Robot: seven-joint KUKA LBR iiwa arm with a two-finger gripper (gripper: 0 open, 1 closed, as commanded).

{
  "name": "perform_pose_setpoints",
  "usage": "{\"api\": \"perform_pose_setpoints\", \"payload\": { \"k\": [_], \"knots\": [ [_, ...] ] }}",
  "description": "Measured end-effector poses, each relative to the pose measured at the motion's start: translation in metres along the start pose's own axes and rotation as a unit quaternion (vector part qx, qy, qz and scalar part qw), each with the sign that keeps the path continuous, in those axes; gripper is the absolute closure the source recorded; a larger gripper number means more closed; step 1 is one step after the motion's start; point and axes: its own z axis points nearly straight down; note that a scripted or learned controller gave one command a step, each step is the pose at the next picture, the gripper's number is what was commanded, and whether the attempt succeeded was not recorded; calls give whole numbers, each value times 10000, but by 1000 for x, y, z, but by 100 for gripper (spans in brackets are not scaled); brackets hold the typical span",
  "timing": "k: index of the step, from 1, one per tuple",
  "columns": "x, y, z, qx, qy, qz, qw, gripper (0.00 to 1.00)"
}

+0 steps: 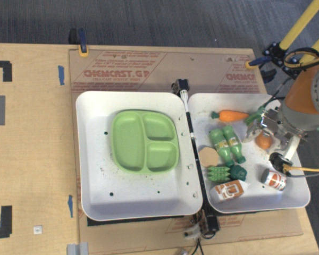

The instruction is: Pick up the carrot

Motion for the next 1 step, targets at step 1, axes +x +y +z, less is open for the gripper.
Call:
{"api": "perform_pose_setpoints", "payload": {
  "k": [1],
  "knots": [
    [-9, -12, 0, -53, 8, -758, 9971, 0]
  ]
}}
